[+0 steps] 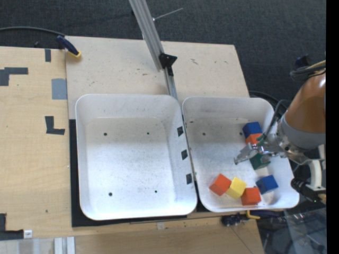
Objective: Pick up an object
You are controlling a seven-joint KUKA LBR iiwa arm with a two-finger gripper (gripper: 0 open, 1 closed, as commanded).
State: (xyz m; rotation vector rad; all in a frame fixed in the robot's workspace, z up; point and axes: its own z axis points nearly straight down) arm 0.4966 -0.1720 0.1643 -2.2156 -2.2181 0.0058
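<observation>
My gripper (pixel 253 153) hangs low over the right side of the right bin (pixel 212 115), reaching in from the right. A dark green block (pixel 260 162) lies right under it, partly covered, and I cannot tell if they touch. Just behind the gripper a blue block (pixel 252 127) sits against a small red block (pixel 253 138). Along the bin's front edge lie an orange cube (pixel 220 184), a yellow cube (pixel 237 187), another orange cube (pixel 250 196) and a blue cube (pixel 267 183).
The left bin (pixel 85 142) sits beside the right one, the two meeting at a shared rim. A slanted metal rail (pixel 148 30) runs down from the top to that junction. The arm's grey and orange body (pixel 307 110) overhangs the right bin's right wall.
</observation>
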